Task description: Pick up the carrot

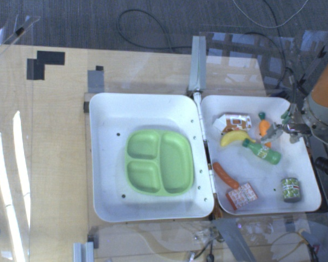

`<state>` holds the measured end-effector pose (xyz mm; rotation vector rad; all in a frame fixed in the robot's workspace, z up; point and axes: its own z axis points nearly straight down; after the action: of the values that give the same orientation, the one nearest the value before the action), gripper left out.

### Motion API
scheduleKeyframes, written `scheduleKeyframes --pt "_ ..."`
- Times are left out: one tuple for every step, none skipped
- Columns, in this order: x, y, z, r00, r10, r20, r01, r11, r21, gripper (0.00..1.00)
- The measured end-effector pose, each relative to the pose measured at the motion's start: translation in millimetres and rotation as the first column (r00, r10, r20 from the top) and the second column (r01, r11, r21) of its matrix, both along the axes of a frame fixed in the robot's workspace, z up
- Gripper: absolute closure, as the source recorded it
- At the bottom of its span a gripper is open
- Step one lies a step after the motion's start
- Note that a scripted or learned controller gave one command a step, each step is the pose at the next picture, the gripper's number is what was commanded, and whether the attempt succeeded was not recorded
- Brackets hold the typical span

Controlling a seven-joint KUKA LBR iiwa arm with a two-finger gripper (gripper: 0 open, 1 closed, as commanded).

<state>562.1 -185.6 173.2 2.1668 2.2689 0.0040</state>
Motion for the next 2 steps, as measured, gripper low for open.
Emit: scheduleKeyframes --pt "52.9 -14.9 -73.6 0.996 -0.091 0.004 0.091 0.996 0.000 0.00" --pt "55.5 -13.5 -60.5 0.996 -0.085 0.011 0.085 0.996 -0.001 1.00"
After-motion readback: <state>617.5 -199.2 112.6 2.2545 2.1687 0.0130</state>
